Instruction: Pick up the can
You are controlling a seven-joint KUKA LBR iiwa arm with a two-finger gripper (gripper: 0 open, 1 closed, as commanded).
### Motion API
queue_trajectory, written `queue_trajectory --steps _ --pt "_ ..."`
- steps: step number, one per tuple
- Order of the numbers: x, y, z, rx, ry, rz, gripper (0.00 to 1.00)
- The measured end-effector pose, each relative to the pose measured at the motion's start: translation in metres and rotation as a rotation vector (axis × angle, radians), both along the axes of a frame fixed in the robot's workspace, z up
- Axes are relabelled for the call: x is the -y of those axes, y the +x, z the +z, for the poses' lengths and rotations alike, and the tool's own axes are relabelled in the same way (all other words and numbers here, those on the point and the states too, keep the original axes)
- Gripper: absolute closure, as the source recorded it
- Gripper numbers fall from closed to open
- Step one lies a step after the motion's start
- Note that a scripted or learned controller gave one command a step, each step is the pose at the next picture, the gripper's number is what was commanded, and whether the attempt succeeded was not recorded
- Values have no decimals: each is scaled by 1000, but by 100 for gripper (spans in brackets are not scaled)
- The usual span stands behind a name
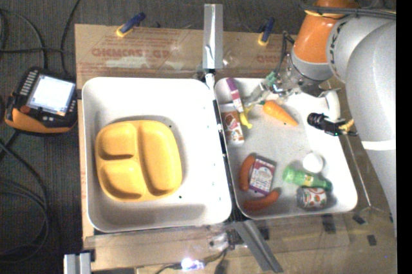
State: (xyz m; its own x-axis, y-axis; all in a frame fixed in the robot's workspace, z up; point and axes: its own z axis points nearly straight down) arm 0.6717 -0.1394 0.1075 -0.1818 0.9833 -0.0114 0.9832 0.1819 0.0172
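We see the tool (pixel 273 87) hovering at the right bin's (pixel 291 137) far edge beside the toy carrot (pixel 280 112), its grip state unclear to us, well apart from the can (pixel 313 197) lying untouched in the near right corner.

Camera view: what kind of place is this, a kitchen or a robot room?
Probably a robot lab: a robot arm reaches over two white bins of toy food, with a control tablet and cables on the floor.
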Motion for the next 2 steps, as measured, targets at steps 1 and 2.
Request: queue_trajectory --steps 1,2 --pt "-12 -3 26 -19 8 -66 0" --pt "-27 -1 -3 -7 1 -62 0"
